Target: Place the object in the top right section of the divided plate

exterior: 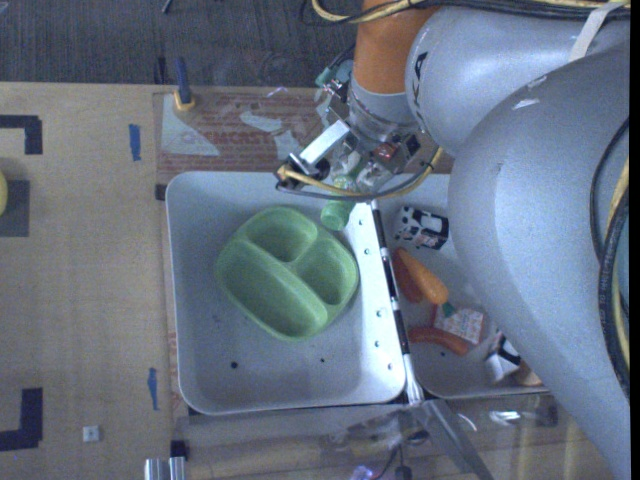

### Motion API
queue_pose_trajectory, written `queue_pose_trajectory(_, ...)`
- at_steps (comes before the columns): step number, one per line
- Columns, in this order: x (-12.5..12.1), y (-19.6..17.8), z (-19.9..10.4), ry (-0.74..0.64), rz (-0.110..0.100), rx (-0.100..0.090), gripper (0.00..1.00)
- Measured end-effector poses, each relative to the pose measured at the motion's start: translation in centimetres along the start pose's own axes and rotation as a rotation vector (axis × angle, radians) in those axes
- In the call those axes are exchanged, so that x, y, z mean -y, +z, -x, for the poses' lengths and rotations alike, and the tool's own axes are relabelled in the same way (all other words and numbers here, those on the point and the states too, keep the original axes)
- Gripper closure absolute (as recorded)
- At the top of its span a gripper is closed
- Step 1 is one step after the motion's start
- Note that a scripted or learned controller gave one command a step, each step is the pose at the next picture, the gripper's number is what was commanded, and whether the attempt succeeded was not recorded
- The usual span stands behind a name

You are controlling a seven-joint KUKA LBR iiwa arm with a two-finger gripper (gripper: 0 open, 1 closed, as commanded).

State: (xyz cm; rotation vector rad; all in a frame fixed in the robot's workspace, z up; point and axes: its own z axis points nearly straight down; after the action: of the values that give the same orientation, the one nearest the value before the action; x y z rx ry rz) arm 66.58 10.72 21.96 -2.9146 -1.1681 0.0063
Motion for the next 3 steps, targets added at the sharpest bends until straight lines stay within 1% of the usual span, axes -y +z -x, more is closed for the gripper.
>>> queue_pose_trajectory(1,0.1,-1.0,-0.2,-0.005,0.000,0.000,1.00)
queue_pose_trajectory(2,2.7,4.5,1.5,0.241,-0.001,-0.002,1.00)
queue_pose_trajectory(3,1.6,-0.6,7.8,0.146,-0.001,0.000,1.00)
